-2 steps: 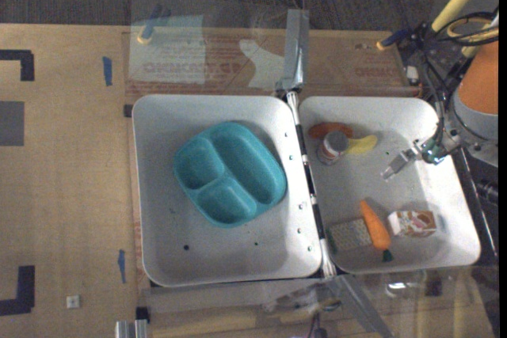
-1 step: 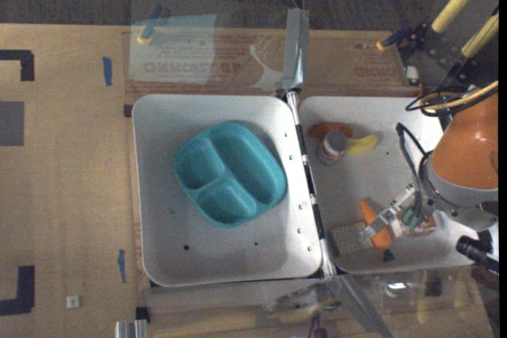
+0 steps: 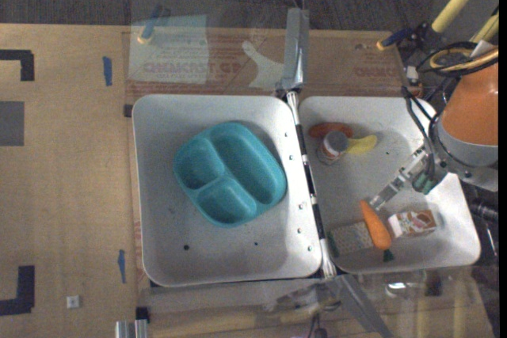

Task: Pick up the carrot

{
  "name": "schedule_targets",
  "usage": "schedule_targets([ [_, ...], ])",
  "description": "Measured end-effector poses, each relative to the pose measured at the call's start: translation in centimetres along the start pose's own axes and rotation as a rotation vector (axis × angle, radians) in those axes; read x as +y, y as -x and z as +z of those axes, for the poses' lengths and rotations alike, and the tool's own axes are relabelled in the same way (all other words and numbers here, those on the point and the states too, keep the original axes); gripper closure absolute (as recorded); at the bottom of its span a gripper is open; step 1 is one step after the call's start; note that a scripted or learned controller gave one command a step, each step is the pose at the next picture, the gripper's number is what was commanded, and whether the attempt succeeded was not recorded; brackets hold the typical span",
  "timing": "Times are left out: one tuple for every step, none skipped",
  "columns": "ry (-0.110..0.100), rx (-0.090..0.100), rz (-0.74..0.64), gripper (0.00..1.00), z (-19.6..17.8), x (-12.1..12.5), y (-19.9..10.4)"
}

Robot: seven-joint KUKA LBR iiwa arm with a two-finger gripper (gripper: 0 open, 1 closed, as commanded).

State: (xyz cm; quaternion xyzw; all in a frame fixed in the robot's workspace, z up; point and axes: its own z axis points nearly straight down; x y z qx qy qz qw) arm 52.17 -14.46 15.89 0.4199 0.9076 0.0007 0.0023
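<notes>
The gripper (image 3: pixel 382 199) is seen just above the carrot (image 3: pixel 375 224) in the right bin (image 3: pixel 451 249); whether the jaws are spread cannot be told.

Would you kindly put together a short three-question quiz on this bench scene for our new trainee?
1. True or false: the carrot lies in the left bin.
2. Which item sits in the left bin? A) the teal divided plate B) the banana C) the small carton
3. Fill in: the gripper hangs just above the carrot's ______ end, the one farther from the green tip.

Key: 1. False; it lies in the right bin, beside the small carton. 2. A. 3. Upper.
</notes>
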Motion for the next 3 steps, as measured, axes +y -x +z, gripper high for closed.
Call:
schedule_targets([
  [0.011,-0.015,-0.127,0.0,6.5,-0.9,-4.4],
  [0.016,-0.021,-0.121,1.0,5.4,-0.9,-4.2],
  [0.001,0.0,-0.214,1.0,-2.7,6.0,-7.3],
])
